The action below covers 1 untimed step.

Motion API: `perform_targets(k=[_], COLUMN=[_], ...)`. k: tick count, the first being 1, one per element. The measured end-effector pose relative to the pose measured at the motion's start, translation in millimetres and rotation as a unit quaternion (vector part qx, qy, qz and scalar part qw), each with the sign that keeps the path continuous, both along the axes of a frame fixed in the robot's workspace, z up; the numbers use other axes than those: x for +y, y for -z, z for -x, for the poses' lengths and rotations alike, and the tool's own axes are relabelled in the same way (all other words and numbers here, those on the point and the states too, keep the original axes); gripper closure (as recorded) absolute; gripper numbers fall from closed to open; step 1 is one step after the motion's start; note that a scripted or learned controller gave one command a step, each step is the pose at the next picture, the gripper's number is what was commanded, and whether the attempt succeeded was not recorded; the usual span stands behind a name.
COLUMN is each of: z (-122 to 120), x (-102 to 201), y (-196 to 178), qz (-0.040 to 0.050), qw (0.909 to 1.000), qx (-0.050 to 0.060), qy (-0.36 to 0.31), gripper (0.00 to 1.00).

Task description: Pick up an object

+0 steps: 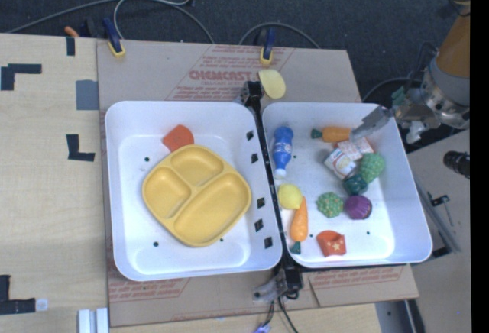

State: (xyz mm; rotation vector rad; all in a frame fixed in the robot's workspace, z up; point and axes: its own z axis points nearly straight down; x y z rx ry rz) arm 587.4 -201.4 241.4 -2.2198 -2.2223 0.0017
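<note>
The right bin (397,244) holds several toy foods: a blue bottle (282,147), a small carrot (335,134), a white and red packet (345,159), a light green broccoli (373,166), a dark teal piece (354,185), a small green piece (329,204), a purple piece (357,207), a lemon (289,195), an orange carrot (299,220) and a red pepper (331,243). My gripper (372,122) reaches in over the bin's upper right corner. Its tip hangs just above the packet and right of the small carrot. Nothing is seen held in it.
The left bin (122,247) holds a yellow divided plate (197,194) and an orange piece (177,137). A yellow object (272,83) lies on the cardboard behind the bins. Clamps and cables sit along the bench's far edge.
</note>
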Motion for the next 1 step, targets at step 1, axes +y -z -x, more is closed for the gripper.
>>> perform_targets(k=[1], z=[-61.5], x=[26.5], y=[142.0], qz=[0.0017], qw=[1.0000], qx=[-0.007], qy=[-0.001], gripper=[0.00])
